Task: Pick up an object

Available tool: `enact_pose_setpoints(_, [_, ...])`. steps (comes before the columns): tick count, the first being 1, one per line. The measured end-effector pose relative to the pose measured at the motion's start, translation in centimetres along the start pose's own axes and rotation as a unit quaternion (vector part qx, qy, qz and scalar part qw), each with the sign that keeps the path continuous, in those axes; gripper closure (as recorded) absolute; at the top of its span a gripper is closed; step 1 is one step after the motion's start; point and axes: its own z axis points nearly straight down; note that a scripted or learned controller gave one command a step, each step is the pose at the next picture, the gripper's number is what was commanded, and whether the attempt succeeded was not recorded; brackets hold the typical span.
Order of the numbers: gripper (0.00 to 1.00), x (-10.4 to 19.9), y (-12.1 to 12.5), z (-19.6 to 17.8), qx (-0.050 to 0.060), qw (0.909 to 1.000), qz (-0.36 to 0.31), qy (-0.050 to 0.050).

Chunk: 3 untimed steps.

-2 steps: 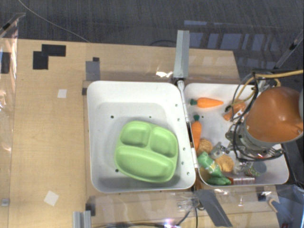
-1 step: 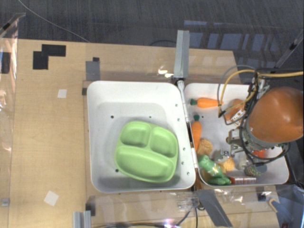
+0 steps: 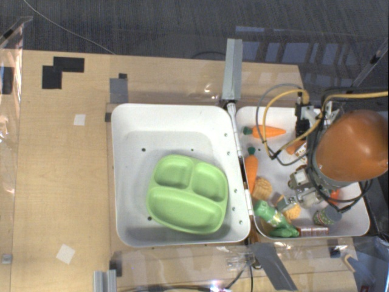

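The right bin (image 3: 267, 115) holds several toy foods: an orange carrot (image 3: 271, 131) at the back, a second carrot (image 3: 250, 170) along the left wall, a tan crumbly piece (image 3: 262, 188), a green vegetable (image 3: 273, 219) at the front and a small waffle-like piece (image 3: 292, 211). The arm's orange band (image 3: 352, 146) hangs over the bin's right half. My gripper (image 3: 304, 193) is low in the bin, just right of the tan piece and above the waffle-like piece. A brownish cylinder (image 3: 314, 230) lies by the front wall.
The left bin (image 3: 130, 163) holds a green three-compartment plate (image 3: 186, 192) lying slightly tilted. Yellow and black cables (image 3: 273, 102) loop over the back of the right bin. A metal divider post (image 3: 231, 66) stands behind the two bins.
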Motion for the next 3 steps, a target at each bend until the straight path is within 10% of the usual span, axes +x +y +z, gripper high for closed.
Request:
enact_pose_setpoints(1, [0.0,7.6,-5.9,0.7,-0.011,0.9858,-0.167,-0.004])
enact_pose_setpoints(2, [0.0,3.5,1.2,0.2,-0.011,0.9803,-0.197,-0.003])
enact_pose_setpoints(3, [1.0,3.3,0.9,-0.9,-0.009,0.9803,-0.197,-0.004])
